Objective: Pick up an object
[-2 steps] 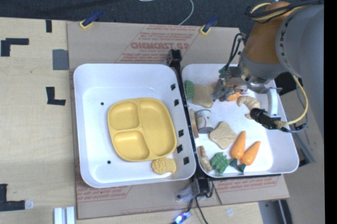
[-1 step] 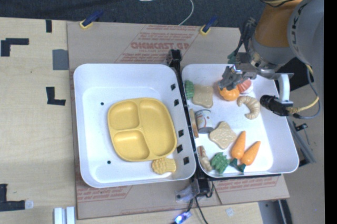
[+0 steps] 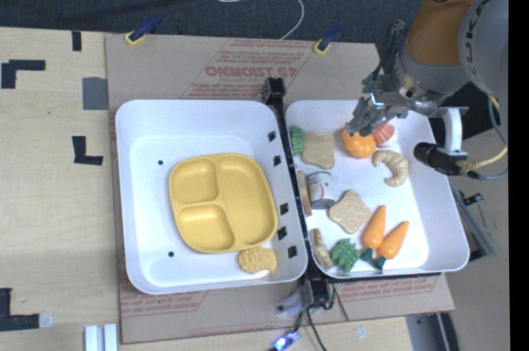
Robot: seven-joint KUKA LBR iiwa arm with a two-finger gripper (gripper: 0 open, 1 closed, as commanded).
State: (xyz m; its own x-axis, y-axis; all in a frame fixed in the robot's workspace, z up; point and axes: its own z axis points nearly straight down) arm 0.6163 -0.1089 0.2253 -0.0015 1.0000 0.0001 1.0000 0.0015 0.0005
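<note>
looking down on the surface (image 3: pixel 50 201), i see my arm (image 3: pixel 459 19) reaching in from the right, with the gripper (image 3: pixel 364 122) low over the far part of the right bin (image 3: pixel 442 234). its dark fingers (image 3: pixel 360 120) sit right at the top of an orange round toy fruit (image 3: pixel 358 144); i cannot tell how far apart they are or whether they grip it. a small red piece (image 3: pixel 383 135) lies just beside that fruit. a croissant (image 3: pixel 393 166) is near, toward the bin's right. a slice of bread (image 3: pixel 318 149) lies left of the fruit, another slice (image 3: pixel 349 211) further forward, two carrots (image 3: pixel 384 232) beside it, and a broccoli (image 3: pixel 345 254) at the near edge. the left bin (image 3: pixel 136 176) holds a yellow divided plate (image 3: pixel 221 202) and a corn cob (image 3: pixel 257 260) just beside its near edge.
</note>
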